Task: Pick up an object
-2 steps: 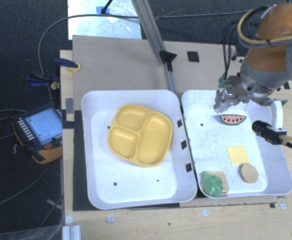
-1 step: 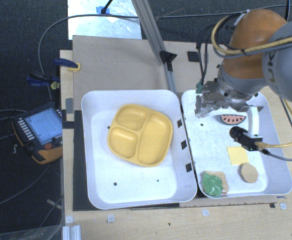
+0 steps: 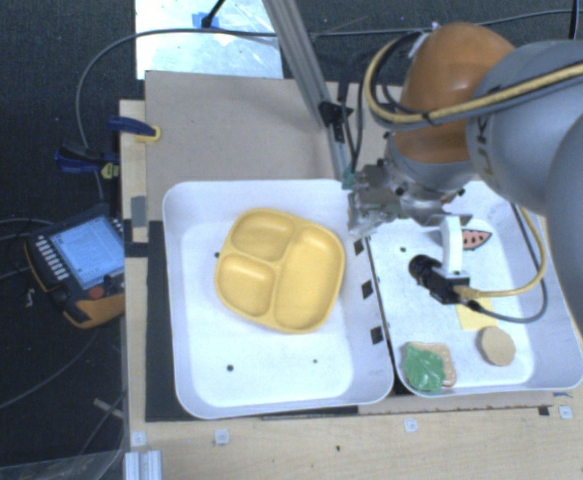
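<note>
Four small items — a watermelon slice (image 3: pixel 476 239), a yellow piece (image 3: pixel 472 317), a round biscuit (image 3: pixel 496 346) and a green-topped toast (image 3: pixel 428 366) — lie unlifted in the right bin (image 3: pixel 561 368); the gripper (image 3: pixel 363 211) hovers at its upper left corner, grip state impossible to tell.

Left bin (image 3: pixel 186 368): yellow divided plate (image 3: pixel 279 268) toward its far right part. Right bin (image 3: pixel 556 368): green-topped item (image 3: pixel 428 367) at near left corner, tan round piece (image 3: pixel 496 346) beside it, watermelon slice (image 3: pixel 474 239) near far edge. Gripper (image 3: pixel 371 203) hangs over the dividing rims.
</note>
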{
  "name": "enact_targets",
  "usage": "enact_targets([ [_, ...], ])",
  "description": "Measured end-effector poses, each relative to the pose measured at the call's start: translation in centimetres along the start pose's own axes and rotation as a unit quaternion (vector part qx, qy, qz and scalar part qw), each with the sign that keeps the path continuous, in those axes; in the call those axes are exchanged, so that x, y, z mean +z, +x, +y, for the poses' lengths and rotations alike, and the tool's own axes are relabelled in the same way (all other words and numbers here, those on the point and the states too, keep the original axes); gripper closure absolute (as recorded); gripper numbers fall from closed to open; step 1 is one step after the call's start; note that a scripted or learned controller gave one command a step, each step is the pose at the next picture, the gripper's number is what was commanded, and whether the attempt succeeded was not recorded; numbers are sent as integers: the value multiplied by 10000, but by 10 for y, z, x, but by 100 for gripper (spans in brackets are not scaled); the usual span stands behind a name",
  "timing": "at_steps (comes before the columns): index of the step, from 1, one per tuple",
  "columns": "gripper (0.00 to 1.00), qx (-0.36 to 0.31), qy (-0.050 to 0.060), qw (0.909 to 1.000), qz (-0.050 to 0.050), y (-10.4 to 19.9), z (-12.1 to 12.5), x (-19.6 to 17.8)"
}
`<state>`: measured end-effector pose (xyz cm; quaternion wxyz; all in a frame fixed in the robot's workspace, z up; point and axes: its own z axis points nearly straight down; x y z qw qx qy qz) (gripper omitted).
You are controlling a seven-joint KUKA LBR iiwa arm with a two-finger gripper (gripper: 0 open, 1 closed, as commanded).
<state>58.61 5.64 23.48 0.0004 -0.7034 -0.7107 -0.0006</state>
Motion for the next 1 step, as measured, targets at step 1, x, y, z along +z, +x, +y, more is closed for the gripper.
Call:
enact_targets([
  [1, 100, 6, 1, 10000, -2, 49, -6, 9],
])
